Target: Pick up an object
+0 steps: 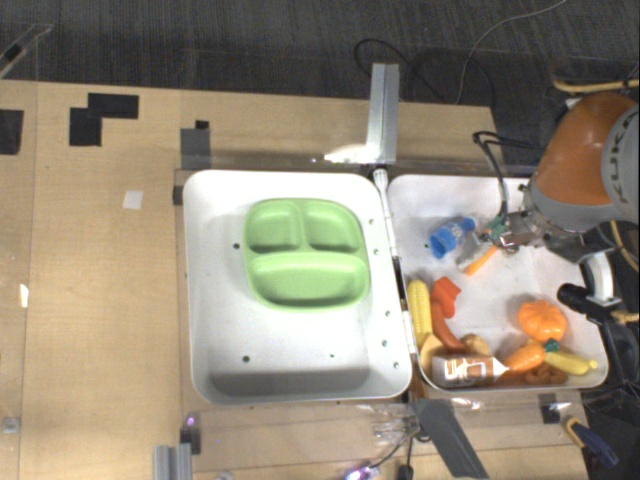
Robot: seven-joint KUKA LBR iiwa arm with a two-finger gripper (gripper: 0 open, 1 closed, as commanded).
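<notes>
Gripper [503, 234] sits low in the right bin [420, 200], toward its 1 o'clock corner; grip state cannot be told. Orange stick [481, 260] lies just at its 7 o'clock, blue bottle [448, 236] at 9 o'clock. Pumpkin [541, 319], corn [419, 307] and remaining toys crowd the 6 o'clock edge. Left bin [215, 368] carries a green plate [303, 251].

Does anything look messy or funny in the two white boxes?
A little. The toy food is heaped along the right bin's near edge, pieces lying on one another. The green plate in the left bin sits neatly. Nothing looks spilled or broken.
</notes>
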